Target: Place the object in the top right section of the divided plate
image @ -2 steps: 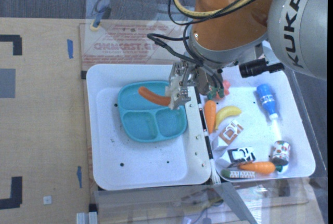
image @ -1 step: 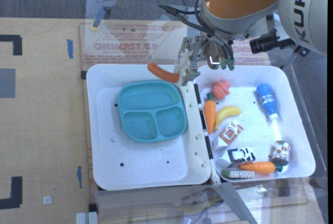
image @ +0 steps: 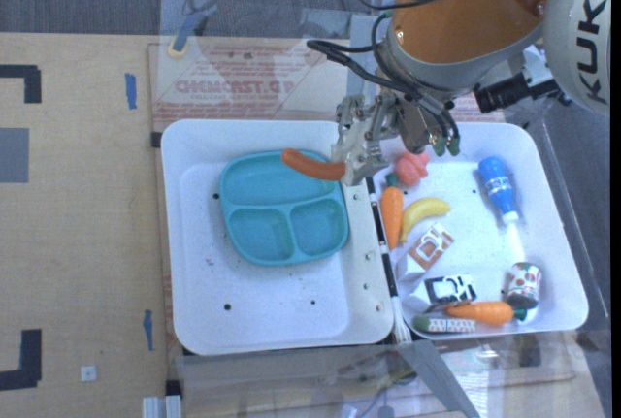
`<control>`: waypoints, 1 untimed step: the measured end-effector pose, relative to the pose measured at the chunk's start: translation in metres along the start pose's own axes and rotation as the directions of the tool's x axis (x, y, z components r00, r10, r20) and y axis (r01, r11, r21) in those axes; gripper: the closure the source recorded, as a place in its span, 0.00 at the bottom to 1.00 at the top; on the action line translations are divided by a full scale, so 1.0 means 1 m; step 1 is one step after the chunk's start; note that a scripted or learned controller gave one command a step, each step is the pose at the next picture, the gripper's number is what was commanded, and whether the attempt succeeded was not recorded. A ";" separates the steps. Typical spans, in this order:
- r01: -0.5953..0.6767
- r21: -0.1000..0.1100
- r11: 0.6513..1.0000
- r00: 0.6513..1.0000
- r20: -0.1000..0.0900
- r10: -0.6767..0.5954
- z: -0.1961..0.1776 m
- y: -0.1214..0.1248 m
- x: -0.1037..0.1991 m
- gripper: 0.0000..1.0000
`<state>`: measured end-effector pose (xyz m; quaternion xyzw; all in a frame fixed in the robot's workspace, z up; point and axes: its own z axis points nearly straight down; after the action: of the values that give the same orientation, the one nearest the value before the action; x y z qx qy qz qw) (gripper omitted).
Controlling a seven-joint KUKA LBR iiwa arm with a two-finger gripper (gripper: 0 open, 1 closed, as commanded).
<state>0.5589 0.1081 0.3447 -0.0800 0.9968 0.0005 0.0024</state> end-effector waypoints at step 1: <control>0.290 -0.001 0.957 0.957 0.000 -0.290 0.019 0.013 -0.003 1.00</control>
<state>0.5601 0.1218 0.3254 -0.2250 0.9743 0.0007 0.0025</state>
